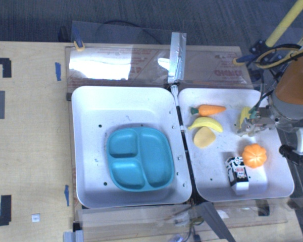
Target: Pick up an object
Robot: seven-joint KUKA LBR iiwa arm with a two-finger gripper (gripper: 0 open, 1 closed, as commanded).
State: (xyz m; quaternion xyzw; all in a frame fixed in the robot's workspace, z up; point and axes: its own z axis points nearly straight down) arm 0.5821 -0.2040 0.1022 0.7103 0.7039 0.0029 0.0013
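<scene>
The right bin (217, 178) holds several small objects. A carrot (211, 110) lies at its far side, with a banana (208, 123) and a pale yellow rounded piece (204, 137) just below it. An orange (254, 156) sits near the right wall, beside a black-and-white toy (237, 169) on a white block (241, 185). My gripper (251, 124) hangs low over the bin's upper right, right next to a small yellow-green object (244, 116). Whether that object is between the fingers is unclear.
The left bin (86, 135) holds a blue divided plate (140, 158). A clear plastic sheet (121, 62) and a metal strip (177, 57) lie behind the bins. Cables and a yellow pole (288, 16) crowd the upper right, by the arm's orange band (295, 84).
</scene>
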